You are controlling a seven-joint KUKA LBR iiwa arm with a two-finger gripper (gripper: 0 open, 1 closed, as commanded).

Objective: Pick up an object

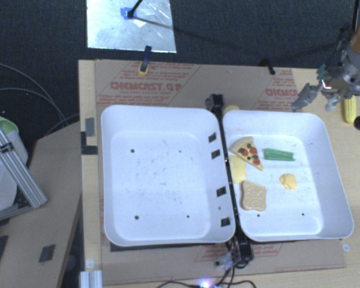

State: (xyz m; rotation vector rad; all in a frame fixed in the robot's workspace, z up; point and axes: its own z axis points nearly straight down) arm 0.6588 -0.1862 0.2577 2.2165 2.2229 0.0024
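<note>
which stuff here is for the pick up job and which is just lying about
For the job: pizza slice, green bean, bread slice, yellow lump, right bin, hand.

Lying about: left bin, foil sheet, cardboard, cables.

Dark carpeted floor [36, 35] fills the top of the frame, with a shiny metallic sheet [131, 17] lying flat on it and thin black cables [24, 89] looping across on the left. Below that, a light wooden bench [54, 179] carries a brown cardboard sheet [168, 80] printed with red lettering. On the far left, a slanted aluminium frame rail [15, 164] crosses the view. The light is even and soft, glinting brightest off the metallic sheet.
</note>
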